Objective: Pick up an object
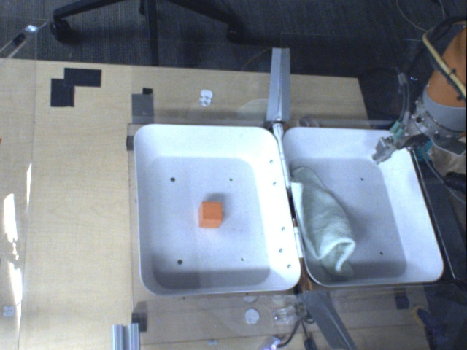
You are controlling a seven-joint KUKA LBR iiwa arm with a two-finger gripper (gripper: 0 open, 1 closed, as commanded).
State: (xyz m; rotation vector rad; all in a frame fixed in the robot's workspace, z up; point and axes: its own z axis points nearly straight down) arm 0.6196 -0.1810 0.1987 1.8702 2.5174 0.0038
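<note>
A small orange cube [211, 214] lies near the middle of the left bin [157, 148]. A pale rolled cloth [325, 218] lies along the left side of the right bin [408, 217], from mid-height down to the front. My gripper [387, 149] hangs over the far right corner of the right bin, well away from the cloth and the cube. The grey arm with its orange band [443, 87] comes in from the right edge behind it.
A grey metal post [279, 86] stands at the back between the two bins. Black marker patches [73, 84] lie on the wooden bench at the far left. Cables run down the right side by the arm.
</note>
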